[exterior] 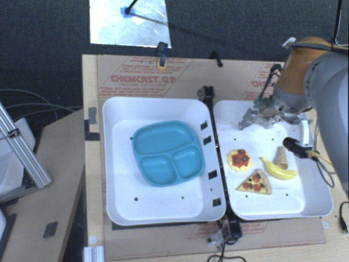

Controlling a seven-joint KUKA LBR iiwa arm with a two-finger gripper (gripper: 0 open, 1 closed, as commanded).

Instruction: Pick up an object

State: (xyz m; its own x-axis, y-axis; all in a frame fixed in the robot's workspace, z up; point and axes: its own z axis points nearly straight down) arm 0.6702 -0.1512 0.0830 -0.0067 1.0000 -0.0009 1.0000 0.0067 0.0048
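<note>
camera view: the grey arm with its orange band reaches in from the right, and its two-finger gripper (pixel 256 116) hangs low over the upper part of the right shallow white bin (pixel 316 203). its fingers look splayed apart with nothing between them, though they are small and dark here.

the candidates lie lower in the same bin, well apart from the gripper: a small round toy pizza with red topping (pixel 239 159), a yellow toy banana (pixel 278 170), a tan cone-shaped piece (pixel 281 156) touching the banana's upper side, and a triangular toy pizza slice (pixel 254 183). a blue three-compartment plastic tray (pixel 166 152) sits in the left white bin (pixel 117 201).

risks, as i judge them: coming down where it hangs now would close on bare bin floor. the pizza pieces are flat and could slip under the fingertips. banana and cone touch, so a grasp there could nudge one away or pinch both badly.
</note>
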